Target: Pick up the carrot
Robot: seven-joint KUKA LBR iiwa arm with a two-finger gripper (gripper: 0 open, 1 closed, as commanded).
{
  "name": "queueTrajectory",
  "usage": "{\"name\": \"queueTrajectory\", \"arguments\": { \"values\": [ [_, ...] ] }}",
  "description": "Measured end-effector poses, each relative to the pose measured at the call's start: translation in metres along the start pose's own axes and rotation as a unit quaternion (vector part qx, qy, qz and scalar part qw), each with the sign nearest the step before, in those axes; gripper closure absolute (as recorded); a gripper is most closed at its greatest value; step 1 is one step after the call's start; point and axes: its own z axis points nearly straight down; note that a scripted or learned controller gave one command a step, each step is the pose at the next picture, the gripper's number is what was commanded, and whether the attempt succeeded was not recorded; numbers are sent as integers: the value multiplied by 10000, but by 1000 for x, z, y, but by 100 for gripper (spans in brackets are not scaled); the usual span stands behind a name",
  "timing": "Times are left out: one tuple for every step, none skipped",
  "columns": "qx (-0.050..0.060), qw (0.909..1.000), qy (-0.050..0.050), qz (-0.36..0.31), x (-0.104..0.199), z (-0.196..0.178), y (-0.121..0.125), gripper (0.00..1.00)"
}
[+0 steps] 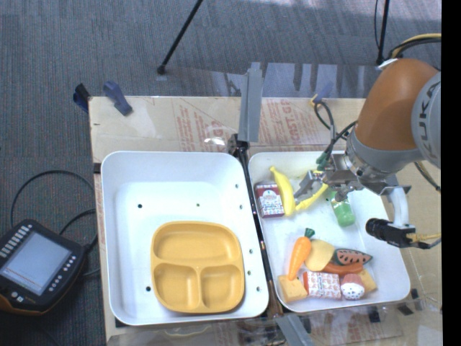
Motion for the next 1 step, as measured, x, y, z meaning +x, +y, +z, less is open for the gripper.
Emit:
{"name": "queueTrajectory", "arguments": {
  "values": [
    [7, 9926, 0, -1218, -25, 131, -59, 0]
  ]
}}
